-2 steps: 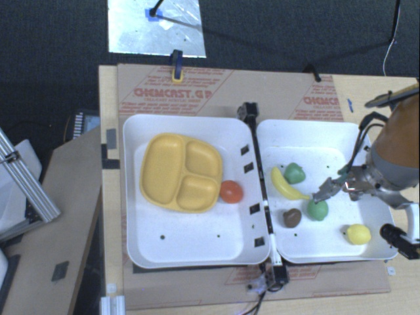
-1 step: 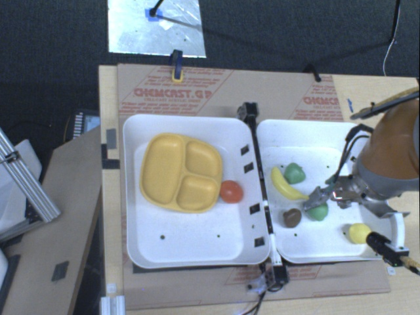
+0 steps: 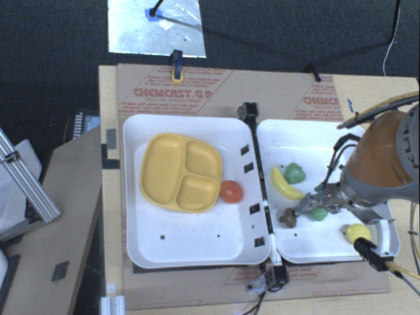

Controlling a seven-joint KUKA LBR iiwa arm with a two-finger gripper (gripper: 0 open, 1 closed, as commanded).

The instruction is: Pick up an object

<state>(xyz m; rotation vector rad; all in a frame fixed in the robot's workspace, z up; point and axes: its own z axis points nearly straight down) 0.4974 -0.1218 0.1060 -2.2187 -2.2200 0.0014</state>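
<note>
Several small objects lie in the right-hand white bin (image 3: 308,133), lower right of the frame: a curved yellow plastic banana (image 3: 285,184), a green pepper-like toy (image 3: 295,173), a small green piece (image 3: 318,213) and a yellow lemon-shaped toy (image 3: 358,232). The claw (image 3: 289,218) reaches low among them, its tip just below the banana and beside the green piece; whether it is open or closed I cannot tell. Nothing looks lifted, so the pick seems not yet done. The left bin (image 3: 197,251) holds a yellow sectioned tray (image 3: 180,171) and a red ball (image 3: 231,191).
</note>
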